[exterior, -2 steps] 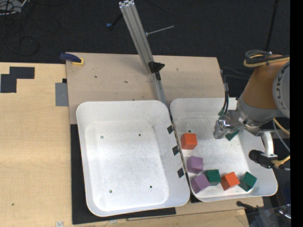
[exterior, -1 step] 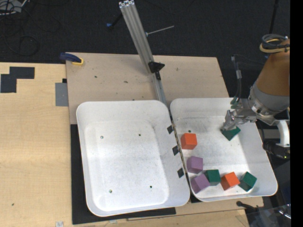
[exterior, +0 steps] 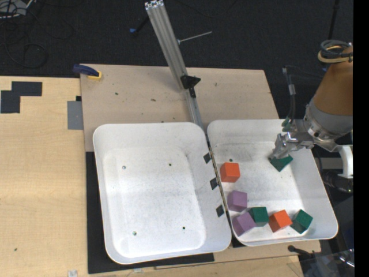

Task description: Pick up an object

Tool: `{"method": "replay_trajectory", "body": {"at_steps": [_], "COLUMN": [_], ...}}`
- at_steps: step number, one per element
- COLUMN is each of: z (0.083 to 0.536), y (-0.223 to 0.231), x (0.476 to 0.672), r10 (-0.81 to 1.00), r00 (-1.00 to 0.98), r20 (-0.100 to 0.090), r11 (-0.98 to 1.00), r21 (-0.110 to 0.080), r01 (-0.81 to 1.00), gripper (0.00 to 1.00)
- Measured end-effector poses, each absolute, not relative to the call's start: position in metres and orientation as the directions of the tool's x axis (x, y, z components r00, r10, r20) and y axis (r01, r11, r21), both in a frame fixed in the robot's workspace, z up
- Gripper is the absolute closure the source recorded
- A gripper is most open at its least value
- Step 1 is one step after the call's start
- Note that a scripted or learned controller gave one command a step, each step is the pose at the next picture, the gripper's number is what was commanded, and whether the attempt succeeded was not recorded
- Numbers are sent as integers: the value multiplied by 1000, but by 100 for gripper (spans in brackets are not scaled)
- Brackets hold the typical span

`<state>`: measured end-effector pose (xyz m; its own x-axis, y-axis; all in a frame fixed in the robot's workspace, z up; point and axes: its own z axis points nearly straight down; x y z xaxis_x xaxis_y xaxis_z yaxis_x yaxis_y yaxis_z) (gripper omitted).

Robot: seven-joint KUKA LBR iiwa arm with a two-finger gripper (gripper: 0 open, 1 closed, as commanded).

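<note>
The desk (exterior: 40, 172) is light wood, with a raised wooden board (exterior: 144, 94) at its rear and a dark mat under the bins. An aluminium rail (exterior: 170, 45) slants down from the upper centre toward the gap between the bins, with a black bracket (exterior: 190, 81) clamped partway along it.

Left bin (exterior: 109, 154): white, speckled, shallow, its floor showing a few small dark dots. Right bin (exterior: 253, 134): white, set just beside the left one, with three small black clips (exterior: 213, 183) along the shared edge.

The arm (exterior: 334, 97) enters from the right, its orange band above a grey wrist. The hand (exterior: 283, 153) is low over the upper right part of the right bin. A dark green block (exterior: 281, 164), tilted on a corner, sits directly at the fingertips and touches them; whether the fingers actually pinch it, or how far they are spread, cannot be told.

Remaining contents of the right bin: an orange cube (exterior: 230, 172) near the left wall, alone. Below it, a purple cube (exterior: 237, 201), with a second purple cube (exterior: 244, 222) just beside it. Along the front wall, in a row, a green cube (exterior: 260, 215), an orange block (exterior: 280, 220) and another green block (exterior: 301, 220), close together.

A blue and yellow clamp (exterior: 87, 71) rests at the board's rear left corner.
</note>
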<state>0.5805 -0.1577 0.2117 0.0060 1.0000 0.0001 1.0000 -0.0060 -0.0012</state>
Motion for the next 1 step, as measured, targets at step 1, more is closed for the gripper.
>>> {"method": "replay_trajectory", "body": {"at_steps": [1], "z": [204], "y": [-111], "x": [571], "r10": [1000], "r00": [-3], "r20": [3], "r11": [3], "r21": [-5], "r01": [1000], "gripper": [100]}}
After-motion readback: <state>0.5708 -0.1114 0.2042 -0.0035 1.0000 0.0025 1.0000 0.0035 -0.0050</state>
